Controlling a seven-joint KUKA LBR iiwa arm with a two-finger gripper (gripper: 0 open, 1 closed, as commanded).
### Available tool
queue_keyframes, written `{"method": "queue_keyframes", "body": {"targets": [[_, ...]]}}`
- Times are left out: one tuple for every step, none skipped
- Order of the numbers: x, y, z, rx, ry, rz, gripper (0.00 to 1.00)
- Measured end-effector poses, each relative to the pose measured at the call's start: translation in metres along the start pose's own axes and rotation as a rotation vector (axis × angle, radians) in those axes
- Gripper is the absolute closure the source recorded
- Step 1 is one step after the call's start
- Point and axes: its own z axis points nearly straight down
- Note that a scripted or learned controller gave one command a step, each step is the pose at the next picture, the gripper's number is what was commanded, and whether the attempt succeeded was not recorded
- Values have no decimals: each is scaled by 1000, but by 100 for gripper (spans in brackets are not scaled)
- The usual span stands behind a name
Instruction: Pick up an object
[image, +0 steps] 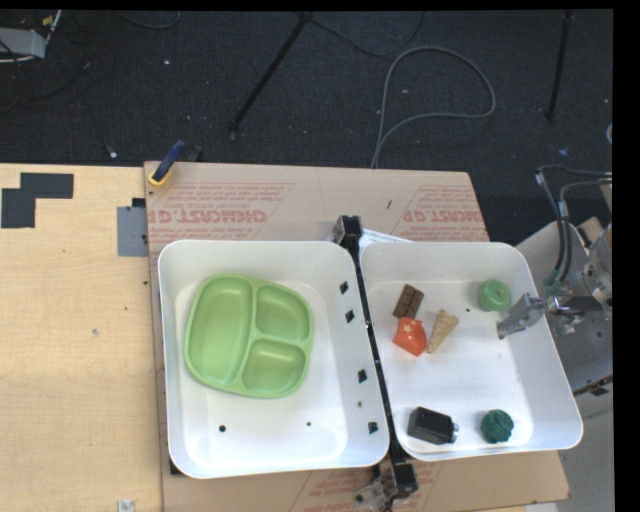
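Observation:
The right bin (540, 395) holds several small objects. A brown block (407, 300), a red piece (409, 336) and a tan cone (441, 330) lie close together near its middle left. A light green round object (493, 294) sits at the back right. A black block (432, 425) and a dark green ball (497, 426) lie near the front. My gripper (520, 316) hangs over the bin's right rim, just right of and below the light green round object, with nothing visibly held.
The left bin (200, 440) holds a light green divided plate (249, 335). A black divider (365, 350) runs between the two bins. Cables and parts of the arm (580, 290) crowd the right edge beside the right bin.

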Motion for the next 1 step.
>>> {"method": "queue_keyframes", "body": {"targets": [[-23, -20, 137, 7, 2, 2, 0]]}}
